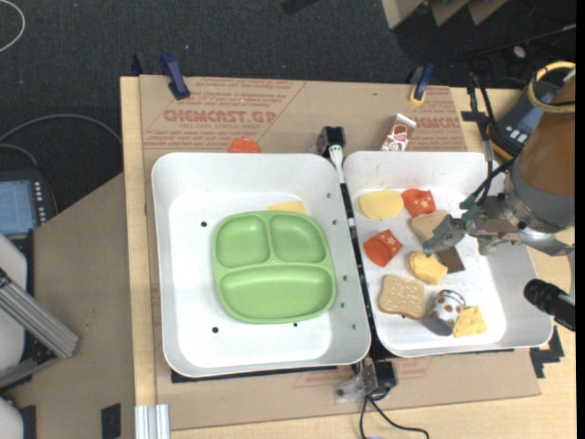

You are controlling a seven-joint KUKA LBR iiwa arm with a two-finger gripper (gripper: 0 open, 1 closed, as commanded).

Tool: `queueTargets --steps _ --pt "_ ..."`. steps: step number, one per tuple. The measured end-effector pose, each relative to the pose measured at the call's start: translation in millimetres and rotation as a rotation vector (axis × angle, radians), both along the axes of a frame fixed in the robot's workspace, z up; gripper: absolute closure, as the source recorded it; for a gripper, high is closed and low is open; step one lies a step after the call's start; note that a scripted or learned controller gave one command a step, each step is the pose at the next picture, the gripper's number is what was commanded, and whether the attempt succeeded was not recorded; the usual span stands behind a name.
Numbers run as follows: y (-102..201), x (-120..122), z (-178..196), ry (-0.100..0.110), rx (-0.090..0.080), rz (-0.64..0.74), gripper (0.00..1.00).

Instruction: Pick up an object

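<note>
Dark carpet surrounds a counter [274,108] topped with printed brown cardboard, and two shallow white bins sit on it side by side; the right bin [512,327] carries the small food-shaped toys, and the grey arm [548,167] reaches over it from the right. Its hand [448,236] hangs low over the middle of that bin, right above a tan piece [427,224] and a dark brown block [452,260]; whether it touches either I cannot tell, and the fingers are too blurred to say if they stand apart or together; nothing can be seen gripped between them. Just below the hand lies a yellow chunk [424,267]; to its left a red piece [382,246]; above that a pale yellow oval [381,205] beside another red piece [419,201]. Toward the near edge of the bin a slice of toast [402,295] lies next to a small grey and white toy [444,310] and a yellow cheese wedge [470,322]. The left bin [183,273] holds a green divided plate [273,267], with a pale yellow slice [287,208] peeking from behind its far rim. On the cardboard beyond the bins lie a small carton [398,133] and an orange disc [243,145]; blue clamps [174,76] grip the far edge.
</note>
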State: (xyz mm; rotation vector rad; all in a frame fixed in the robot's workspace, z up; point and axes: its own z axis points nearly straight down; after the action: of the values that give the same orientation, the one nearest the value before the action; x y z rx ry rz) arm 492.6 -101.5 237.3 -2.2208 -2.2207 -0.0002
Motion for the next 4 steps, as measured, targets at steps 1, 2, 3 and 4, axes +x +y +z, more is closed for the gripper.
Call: queueTargets --steps 1,2,3,4 --pt "-53 14 -159 0.002 -0.001 -0.003 0.0" --pt "-25 68 -149 -0.004 -0.002 0.003 0.0" --pt "-32 26 -153 0.005 0.001 -0.002 0.0" --pt "-32 28 -143 0.0 -0.001 -0.002 1.0"
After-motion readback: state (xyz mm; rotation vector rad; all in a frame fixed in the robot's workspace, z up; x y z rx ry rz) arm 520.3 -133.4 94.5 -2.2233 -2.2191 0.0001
